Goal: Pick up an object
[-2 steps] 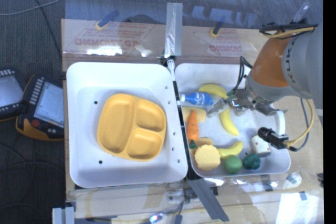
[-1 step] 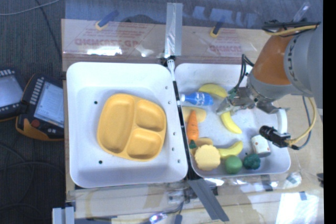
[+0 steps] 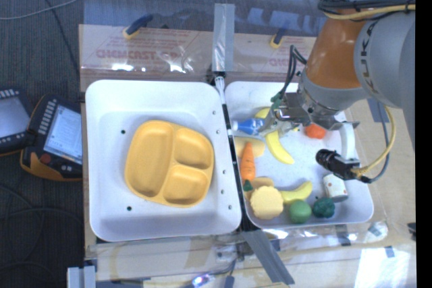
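- Overhead, the camera view shows the grey arm with its orange band (image 3: 337, 54) reaching in from the right and hanging over the right-hand shallow white bin (image 3: 364, 209), with the two-finger gripper (image 3: 283, 111) low above that bin's upper left part.
- Whether the gripper is released or clenched I cannot tell; its tip is dark and crowded by cables.
- Just below the gripper lies a yellow plastic banana (image 3: 279, 146), seemingly the nearest candidate for a pick; a blue wrapped item (image 3: 248, 125) sits just to its left and a small orange-red ball (image 3: 314, 131) to its right.
- Further down the same bin are an orange toy carrot (image 3: 248, 160) against the dividing wall, a round pale-yellow piece (image 3: 265, 201), a second banana (image 3: 297, 191), a green ball (image 3: 300, 211) and a dark-green piece (image 3: 324, 208).
- The left-hand white bin (image 3: 101, 145) holds a yellow three-compartment plastic tray (image 3: 170, 162).
- To do this step well, I judge the arm should descend centred over the banana's thick middle, closing across its narrow width, and keep clear of the blue item so neither is nudged aside.
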Tool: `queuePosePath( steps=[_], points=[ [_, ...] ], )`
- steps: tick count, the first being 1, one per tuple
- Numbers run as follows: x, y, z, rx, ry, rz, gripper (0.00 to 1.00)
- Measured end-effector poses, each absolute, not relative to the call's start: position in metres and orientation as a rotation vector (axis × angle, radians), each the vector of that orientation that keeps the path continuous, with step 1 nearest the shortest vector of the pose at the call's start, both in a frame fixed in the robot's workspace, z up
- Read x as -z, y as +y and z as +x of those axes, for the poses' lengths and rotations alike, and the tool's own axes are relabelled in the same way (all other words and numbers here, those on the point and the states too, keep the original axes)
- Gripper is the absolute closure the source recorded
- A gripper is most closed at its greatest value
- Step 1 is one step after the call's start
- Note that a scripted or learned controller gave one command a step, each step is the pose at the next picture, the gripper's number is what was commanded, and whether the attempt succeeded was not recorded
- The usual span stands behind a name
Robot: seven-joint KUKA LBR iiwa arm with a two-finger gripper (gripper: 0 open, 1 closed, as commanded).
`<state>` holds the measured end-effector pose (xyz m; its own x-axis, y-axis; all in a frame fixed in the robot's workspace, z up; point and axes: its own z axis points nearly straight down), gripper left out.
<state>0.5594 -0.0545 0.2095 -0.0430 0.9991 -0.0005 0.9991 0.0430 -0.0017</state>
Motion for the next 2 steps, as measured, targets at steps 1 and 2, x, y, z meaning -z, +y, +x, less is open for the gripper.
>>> queuePosePath(
  steps=[1, 2],
  points=[
    [-0.271, -0.072, 0.564, -0.004, -2.27, -2.172, 1.0],
    [-0.254, -0.084, 0.528, -0.006, -2.196, -2.245, 1.0]
  ],
)
